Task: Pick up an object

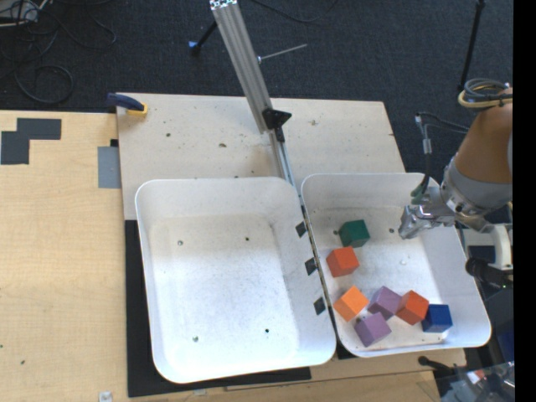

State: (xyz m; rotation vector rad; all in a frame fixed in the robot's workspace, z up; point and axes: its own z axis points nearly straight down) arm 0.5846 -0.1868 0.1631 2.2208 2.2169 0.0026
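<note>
Gripper (410, 223) sits over the right bin (469, 329), near its right wall, and I cannot tell how it is set from here. Nothing visible in its grasp. Below and left of it I see a green cube (354, 232) and a red-orange cube (342, 261). Along the front edge: an orange cube (352, 302), two purple blocks (377, 315), another red cube (412, 306), a blue cube (437, 317).
</note>
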